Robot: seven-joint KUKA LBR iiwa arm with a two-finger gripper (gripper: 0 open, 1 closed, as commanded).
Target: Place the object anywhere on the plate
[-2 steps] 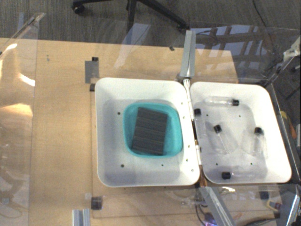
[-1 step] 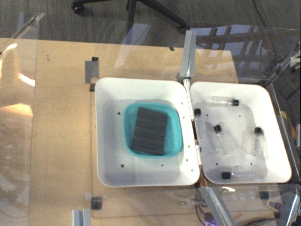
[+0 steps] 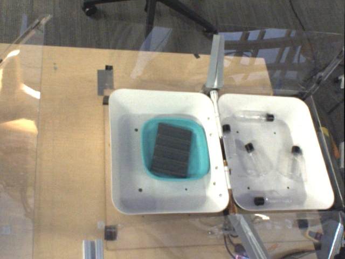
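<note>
Light wooden desk [image 3: 64,161] on the left: bare, with glare on it, and a small dark bracket [image 3: 108,69] just off the top-left corner of the left shallow white bin [image 3: 123,161]. In that bin, roughly centred, sits the teal square plate with rounded corners [image 3: 201,158]. The dark grey ribbed rectangular block [image 3: 171,149] lies flat on it, long side running top to bottom and slightly skewed. All four of its edges are inside the teal rim, with nothing overhanging the bin floor. My read is that the block is the task's thing and the place step is effectively done. It rests on the plate and nothing is touching it. A grey metal post [image 3: 215,58] runs up from the seam between the bins. The right shallow white bin [image 3: 315,161] holds several clear plastic tubes with black caps [image 3: 249,147], scattered and well apart from each other and from the plate. They are hard to make out against the white. I can't tell whether my fingers are apart or together, so I can't place the block relative to them. I can only say it's in the far bin from the side my arm comes in on. Next move calls for little, I think: confirm the block is settled, stay off the plate, and don't nudge it on any pass over the left bin.
</note>
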